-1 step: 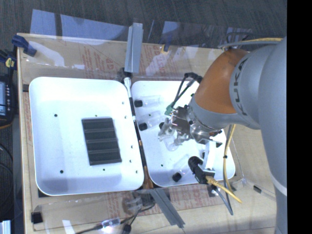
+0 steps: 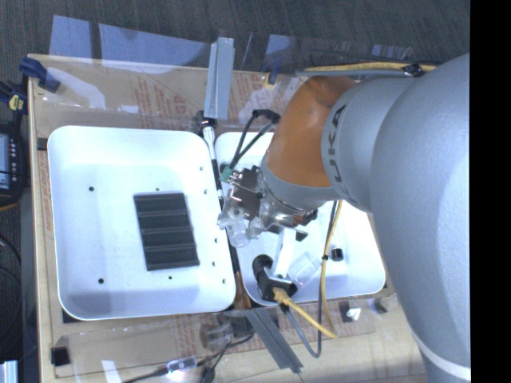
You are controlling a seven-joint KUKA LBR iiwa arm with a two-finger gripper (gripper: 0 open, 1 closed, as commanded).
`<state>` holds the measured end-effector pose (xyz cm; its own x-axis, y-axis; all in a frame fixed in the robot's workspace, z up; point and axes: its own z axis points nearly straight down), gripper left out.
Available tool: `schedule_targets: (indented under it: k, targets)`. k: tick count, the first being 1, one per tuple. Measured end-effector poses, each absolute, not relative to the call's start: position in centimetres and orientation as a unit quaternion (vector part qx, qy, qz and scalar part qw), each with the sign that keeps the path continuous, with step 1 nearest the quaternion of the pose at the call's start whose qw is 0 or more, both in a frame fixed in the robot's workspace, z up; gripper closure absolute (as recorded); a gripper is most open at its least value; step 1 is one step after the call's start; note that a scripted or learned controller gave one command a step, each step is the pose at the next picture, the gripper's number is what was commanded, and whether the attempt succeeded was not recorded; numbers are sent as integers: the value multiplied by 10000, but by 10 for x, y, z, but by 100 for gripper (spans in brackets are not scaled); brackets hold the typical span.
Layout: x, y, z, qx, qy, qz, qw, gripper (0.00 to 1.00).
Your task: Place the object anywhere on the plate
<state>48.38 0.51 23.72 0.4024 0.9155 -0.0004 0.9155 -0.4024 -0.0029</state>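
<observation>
Resting on wooden bench point(image 2: 120, 102): two white bins point(image 2: 96, 206) | dark carpet point(image 2: 239, 6) | end effector point(image 2: 239, 214) state unclear

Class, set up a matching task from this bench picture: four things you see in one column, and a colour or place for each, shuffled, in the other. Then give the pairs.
Things:
1. dark ridged plate
2. band above the wrist
3. left bin
4. cable

Descriptions:
A. orange
B. white, shallow
C. yellow, at the right bin's near edge
D. lying in the left bin

Pairs: 1-D, 2-A, 3-B, 4-C
</observation>
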Motion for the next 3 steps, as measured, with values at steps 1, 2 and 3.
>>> schedule_targets:
  k: [1,2,3]
  targets:
    - [563,96,189,-9562,-2928,37,16,100]
    - [604,105,172,-8711,-4911,17,15,100]
    - [602,37,191,-7483,-6634,23,26,100]
